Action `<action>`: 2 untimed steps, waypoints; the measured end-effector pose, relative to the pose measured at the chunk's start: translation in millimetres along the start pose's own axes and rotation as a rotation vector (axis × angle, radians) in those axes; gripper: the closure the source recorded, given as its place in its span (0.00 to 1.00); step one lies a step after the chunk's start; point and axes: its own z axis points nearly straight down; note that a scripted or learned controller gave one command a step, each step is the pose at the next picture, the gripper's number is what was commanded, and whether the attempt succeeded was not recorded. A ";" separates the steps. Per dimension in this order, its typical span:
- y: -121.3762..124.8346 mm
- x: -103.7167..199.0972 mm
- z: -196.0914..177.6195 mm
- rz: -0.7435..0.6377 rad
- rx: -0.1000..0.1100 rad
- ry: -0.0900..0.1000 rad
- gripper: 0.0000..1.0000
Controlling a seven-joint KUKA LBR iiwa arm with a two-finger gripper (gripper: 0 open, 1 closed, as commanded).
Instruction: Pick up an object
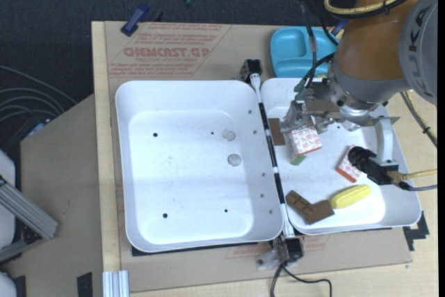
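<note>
In the right shallow white bin (327,176): 1 end effector (304,119), metal, lowered over the bin's left half, close to the rim shared with the neighbouring bin. How far open it is cannot be told from this angle.

- 1 small white carton with red print (306,141), tilted, directly at the end effector's tip. Whether it is gripped or merely touched cannot be told.
- 1 small green scrap (297,159), just beside the carton's lower corner.
- 1 flat brown rectangular piece (275,131), against the left wall.
- 1 L-shaped brown block (308,207), near the front wall.
- 1 yellow oblong object (350,196), just beside the brown block.
- 1 small orange-red block (345,169), well apart from the carton.

Left shallow white bin (188,177): 2 small grey round marks on its floor.

Behind the right bin, on the surface: 1 light blue plastic tray (292,52).
</note>
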 end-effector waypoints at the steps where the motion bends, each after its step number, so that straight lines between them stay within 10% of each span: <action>1: -38.2 31.8 15.5 -0.001 0.001 0.001 1.00; 2: 36.2 53.1 9.3 -0.001 -0.003 0.000 1.00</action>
